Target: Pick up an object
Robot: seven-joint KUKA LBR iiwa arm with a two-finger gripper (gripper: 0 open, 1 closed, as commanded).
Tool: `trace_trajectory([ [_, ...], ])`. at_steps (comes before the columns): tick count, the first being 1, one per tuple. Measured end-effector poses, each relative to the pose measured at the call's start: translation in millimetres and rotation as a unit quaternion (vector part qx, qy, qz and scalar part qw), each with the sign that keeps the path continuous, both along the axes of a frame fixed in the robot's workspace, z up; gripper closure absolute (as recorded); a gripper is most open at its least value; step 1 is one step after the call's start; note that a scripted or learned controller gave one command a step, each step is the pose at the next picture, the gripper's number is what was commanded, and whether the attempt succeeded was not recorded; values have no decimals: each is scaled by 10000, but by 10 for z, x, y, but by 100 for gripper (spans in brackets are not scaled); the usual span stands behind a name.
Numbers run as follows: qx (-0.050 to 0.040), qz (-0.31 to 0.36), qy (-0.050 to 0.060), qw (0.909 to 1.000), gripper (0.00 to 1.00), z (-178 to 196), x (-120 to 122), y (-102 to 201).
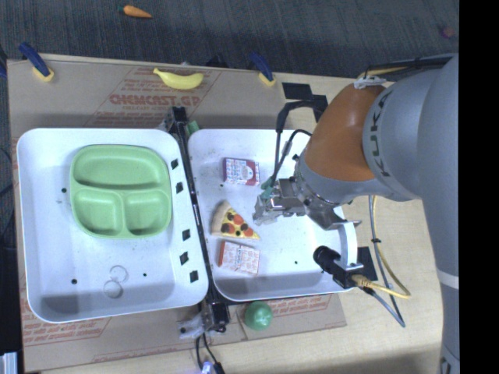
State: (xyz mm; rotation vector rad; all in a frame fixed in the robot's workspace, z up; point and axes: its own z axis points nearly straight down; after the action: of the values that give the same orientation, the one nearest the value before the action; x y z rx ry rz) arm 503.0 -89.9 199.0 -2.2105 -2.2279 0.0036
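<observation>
**Arm over right bin, nothing yet lifted**

Gripper sits low in the right bin, just right of the pizza slice. The metal at its tip is small and blurred against the white floor; I cannot tell whether the claw is spread or closed, and nothing shows held in it.

Likely targets, all in the right bin: the pizza slice near the middle, lying flat; a small red-and-white carton above it; a second flat packet below it. These three run in a loose column along the bin's left half, apart from one another. My guess is the slice is the one in hand, being nearest the tip.

The arm comes in from the right and bends down steeply, probably to clear the bin's wall and come at the flat pieces from above.

Around: left bin bears a green divided tray. Outside the bins, a yellow banana on the cardboard at the top and a green ball at the bottom edge. Black clips line the divider between bins.

In the way: the flat items give little to grab, and the carton sits near the tip's path.
</observation>
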Motion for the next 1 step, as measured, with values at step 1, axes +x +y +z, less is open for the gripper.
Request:
trace_trajectory([
  [1, -3, -2, -1, 10000, 0, 1, 0, -4],
])
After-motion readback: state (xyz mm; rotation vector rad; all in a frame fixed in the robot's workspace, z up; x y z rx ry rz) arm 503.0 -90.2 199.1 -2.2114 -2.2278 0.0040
